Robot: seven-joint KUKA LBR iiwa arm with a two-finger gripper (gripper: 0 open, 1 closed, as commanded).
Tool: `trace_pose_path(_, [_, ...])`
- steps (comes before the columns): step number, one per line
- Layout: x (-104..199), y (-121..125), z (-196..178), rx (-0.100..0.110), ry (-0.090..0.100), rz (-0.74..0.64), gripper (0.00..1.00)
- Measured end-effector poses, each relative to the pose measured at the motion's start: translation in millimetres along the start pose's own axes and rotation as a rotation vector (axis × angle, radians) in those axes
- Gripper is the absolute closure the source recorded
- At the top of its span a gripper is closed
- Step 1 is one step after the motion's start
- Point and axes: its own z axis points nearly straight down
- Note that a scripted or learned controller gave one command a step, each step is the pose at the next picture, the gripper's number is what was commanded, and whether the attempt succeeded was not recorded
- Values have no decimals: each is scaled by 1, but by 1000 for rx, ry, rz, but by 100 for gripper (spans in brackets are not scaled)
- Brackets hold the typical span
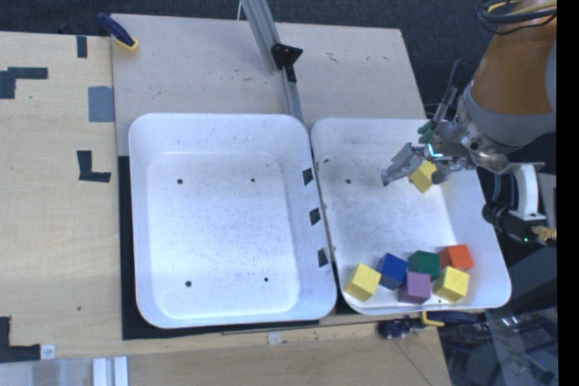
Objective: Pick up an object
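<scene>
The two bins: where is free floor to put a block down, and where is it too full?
The left bin offers bare floor wall to wall. The right bin is bare centrally, between the hand and the crowded block cluster along its near wall.

Both bins are white: the left bin [222, 217] is peppered with fine dark specks and four black dots, and the right bin [380, 212] is speckled too. Near the right bin's front edge sit a yellow cube [364, 281], a blue cube [393, 269], a purple cube [417, 286], a green cube [423, 263], an orange cube [458, 257] and a second yellow cube [453, 284]. A yellow block [422, 177] is at the grey gripper [418, 165]. The arm [516, 72] is orange above grey. The bench [54, 185] is pale wood with black and grey tape marks.
</scene>
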Motion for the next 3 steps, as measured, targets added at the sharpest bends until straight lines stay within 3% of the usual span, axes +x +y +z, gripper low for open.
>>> trace_pose_path(1, [0,1,-2,-4,-1,-1,0])
trace_pose_path(3, [4,-12,118,4,0,1,0])
